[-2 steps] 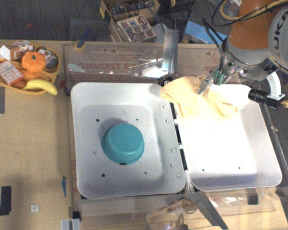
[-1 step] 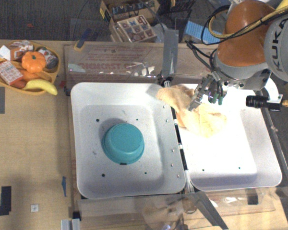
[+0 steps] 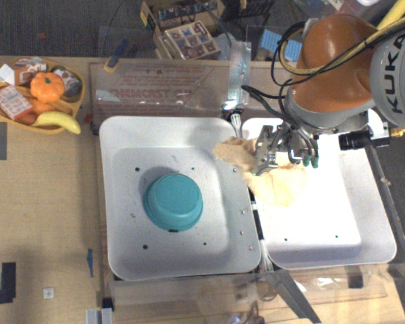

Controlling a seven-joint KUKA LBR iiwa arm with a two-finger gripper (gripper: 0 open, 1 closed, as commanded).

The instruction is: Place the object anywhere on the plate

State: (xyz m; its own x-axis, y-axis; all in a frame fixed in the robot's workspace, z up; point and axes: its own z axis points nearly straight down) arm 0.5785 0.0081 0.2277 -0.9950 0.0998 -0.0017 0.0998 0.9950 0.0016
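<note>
Two shallow white bins sit side by side on the bench, their near rims closest to the lens. On the left bin (image 3: pixel 121 248), a teal plate (image 3: pixel 174 201) rests slightly left of the middle, upside down or domed by its look, with small dark dots of the bin floor around it. Beside it, the right bin (image 3: pixel 337 241) has a bare white floor across its near half.

Straddling the wall between the two bins at their far side lies a pale tan cloth (image 3: pixel 277 184), crumpled, one flap reaching onto the left bin's far right corner and the rest spread on the right bin's far left part. It lies well apart from the plate.

Over that cloth hangs the gripper (image 3: pixel 278 155), carried by the grey arm with its orange band (image 3: pixel 334 59) coming in from the right. Whether its fingers are spread or pressed together I cannot tell, nor whether they touch the cloth.

Wood-coloured bench top (image 3: pixel 40 201) stretches to the left, bearing a bowl of toy food (image 3: pixel 34 96) at the far left, with an orange pumpkin and a yellow banana (image 3: pixel 57 120). Just beyond the left bin stands a clear plastic panel (image 3: pixel 162 86). Past the bench, boxes (image 3: pixel 185 19) and cables clutter a dark floor.
</note>
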